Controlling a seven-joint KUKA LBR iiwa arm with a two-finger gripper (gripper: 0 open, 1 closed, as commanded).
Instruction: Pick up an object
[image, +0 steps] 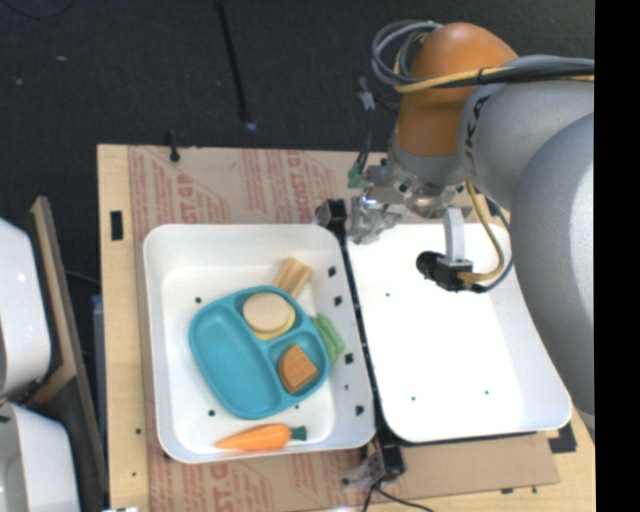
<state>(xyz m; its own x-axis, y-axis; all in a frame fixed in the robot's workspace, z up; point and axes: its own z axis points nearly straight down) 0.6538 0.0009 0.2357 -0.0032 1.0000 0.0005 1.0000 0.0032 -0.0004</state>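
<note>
Worktop (200, 190): brown cardboard-like sheet with red printed strips, carrying two shallow white bins side by side.

Left bin (165, 300): holds all loose items. Teal divided tray (230, 365) lying flat near bin centre, angled, with three compartments. Large left compartment of tray bare. Upper right compartment: round pale biscuit-like disc (268, 313). Lower right compartment: brown toast-like square (298, 369). Tan wooden block (292, 275) just beyond tray's upper edge, touching or nearly touching the disc's compartment rim; cannot tell which. Green piece (331, 338) wedged beside tray's right edge, against the bin's right side. Orange carrot (256, 438) with green stem end lying flat along the near wall of the bin, apart from tray, stem pointing right.

Right bin (450, 380): white floor with a few small dark dots; a black fitting with looped cable hanging above its upper part.

Arm: grey body entering from right, orange band above wrist, cable bundle over the top. Gripper (365, 222) positioned at the far end of the divider between the two bins, over the upper left corner of right bin. Well apart from all items in left bin. Nothing visible between the tips. Spread or pressed together: cannot tell, tips too small and dark against the bin edge.
</note>
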